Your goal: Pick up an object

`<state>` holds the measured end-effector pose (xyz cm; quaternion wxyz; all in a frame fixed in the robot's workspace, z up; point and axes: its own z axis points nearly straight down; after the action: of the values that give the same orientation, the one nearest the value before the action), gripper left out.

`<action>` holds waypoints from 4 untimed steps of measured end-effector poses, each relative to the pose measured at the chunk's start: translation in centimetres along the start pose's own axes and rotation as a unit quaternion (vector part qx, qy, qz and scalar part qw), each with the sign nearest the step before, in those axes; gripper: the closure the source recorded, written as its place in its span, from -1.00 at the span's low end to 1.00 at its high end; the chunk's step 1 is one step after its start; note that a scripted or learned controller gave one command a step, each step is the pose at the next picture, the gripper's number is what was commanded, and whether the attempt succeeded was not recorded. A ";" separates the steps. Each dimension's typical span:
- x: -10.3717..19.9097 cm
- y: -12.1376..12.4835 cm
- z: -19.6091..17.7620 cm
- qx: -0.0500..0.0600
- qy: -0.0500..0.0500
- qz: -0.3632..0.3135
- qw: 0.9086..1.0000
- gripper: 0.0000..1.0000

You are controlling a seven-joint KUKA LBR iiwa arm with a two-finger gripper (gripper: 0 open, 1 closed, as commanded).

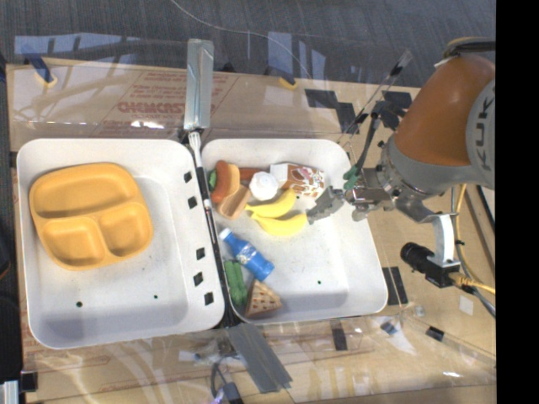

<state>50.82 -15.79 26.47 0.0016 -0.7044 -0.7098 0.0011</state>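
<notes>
Grey tape (257, 356) lies on the table (421, 310) at the near edge, just below the seam between two white bins. Over the right bin (337, 268), the tool (324, 206) reaches in from the right on a grey arm (438, 133) with an orange band; whether its fingers are spread or pressed together cannot be told from this angle, and nothing is seen between them. Its tip sits just beside the bananas (280, 213), two yellow pieces lying together near the bin's middle. Touching the bananas on the far side are a white round piece (263, 187) and a brown-and-white patterned item (305, 180). Left of those, an orange-red item (226, 180) and a tan bun (235, 202) rest against the bin's left wall. Nearer the camera along the same wall lie a blue bottle (247, 254), a green piece (237, 283) and a brown wedge (263, 300) in the near-left corner. The left bin (126, 310) holds a yellow divided tray (88, 213) in its far-left part, well apart from the tool. A silver bar (198, 82) stands at the far end of the seam between the bins. A black cylinder (425, 263) hangs from a bracket below the arm, at the right bin's outer edge.
</notes>
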 end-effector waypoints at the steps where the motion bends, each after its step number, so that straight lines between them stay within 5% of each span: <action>1: 0.5 -1.8 11.4 0.003 0.001 0.119 0.993 -1.00; 2: 5.6 2.9 16.7 0.002 0.000 0.278 0.961 -1.00; 3: 5.6 2.9 15.7 0.004 0.001 0.276 0.961 1.00; 4: 7.0 5.1 0.3 -0.005 0.001 0.291 0.957 1.00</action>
<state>55.89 -8.72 26.16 -0.0012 -0.8803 -0.4743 -0.0030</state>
